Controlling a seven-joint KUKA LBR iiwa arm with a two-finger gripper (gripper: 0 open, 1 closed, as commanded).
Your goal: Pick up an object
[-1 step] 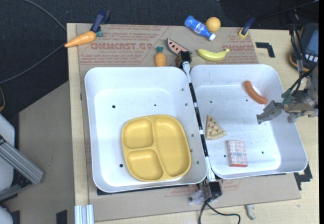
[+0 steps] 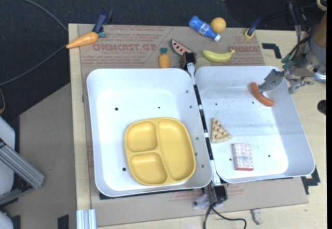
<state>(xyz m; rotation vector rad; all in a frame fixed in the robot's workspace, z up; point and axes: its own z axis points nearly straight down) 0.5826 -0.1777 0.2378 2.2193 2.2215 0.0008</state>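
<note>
The gripper is seen at the right edge of the frame, lowered over the right bin; whether it is released or clenched cannot be told. A sausage lies just beside it in the bin's upper part, seemingly the chosen target. A pizza slice and a small box lie lower, well apart.

Cardboard sheet under bins: red printed lettering, partly legible, approx. "CHEMCAST GP"; smaller lines above and below unreadable. Second red print at right, cut off by bin. Small pink box: print too small to read.
</note>
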